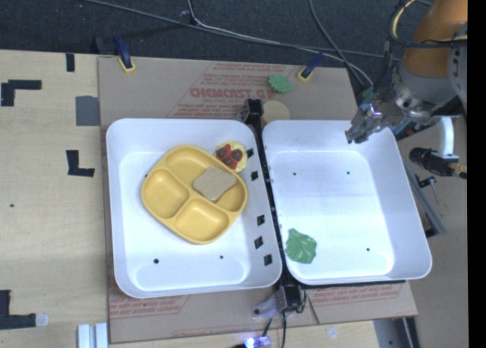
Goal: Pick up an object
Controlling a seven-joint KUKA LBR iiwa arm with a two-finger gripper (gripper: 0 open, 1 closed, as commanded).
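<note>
we start at the left, where the left bin holds a yellow divided plate, set at a slant toward the bin's upper middle. a tan slice of bread lies on the plate, across the ridge between its compartments. just beyond the plate's upper right edge, near the bin's inner wall, sits a small cluster of dark red berries on a yellow piece, touching or nearly touching the plate's rim.

above the bins, on the brown board, we see a small green dotted item near the far edge, well apart from both bins.

moving right, the right bin carries a green leafy piece in its near left corner, close to the inner wall.

farther right, the gripper hangs over the far right corner of the right bin, well apart from the green leafy piece. its fingers are dark and small against the rim, and we cannot tell whether they are spread or pressed together. we see nothing between them.
</note>
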